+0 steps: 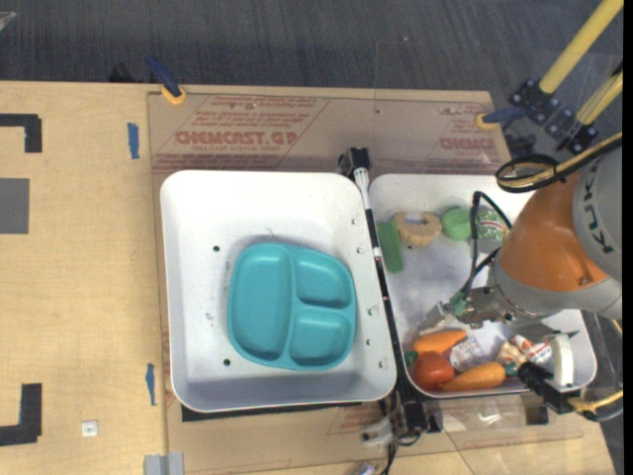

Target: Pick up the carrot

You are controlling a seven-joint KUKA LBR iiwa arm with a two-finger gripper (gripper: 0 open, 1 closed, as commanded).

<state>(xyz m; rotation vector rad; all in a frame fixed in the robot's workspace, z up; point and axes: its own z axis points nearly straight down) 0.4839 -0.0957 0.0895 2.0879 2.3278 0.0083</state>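
The carrot (477, 375) is a long orange piece lying along the near wall of the right bin (579, 364), with a small green tip at its right end. A second, shorter orange piece (440, 341) lies just above it, and a red round item (431, 369) touches both at the left. My gripper (465, 310) hangs low over the right bin, just above and behind the shorter orange piece. The grey wrist and orange band (549, 240) cover the bin's right half. Nothing can be seen held.
At the back of the right bin lie a green stick (390, 247), a beige ring (419, 229) and a green ball (456, 224). A white packet (469, 350) and a red-and-white wrapper (529, 348) crowd the carrot. A teal divided plate (292, 306) sits in the left bin (188, 265).
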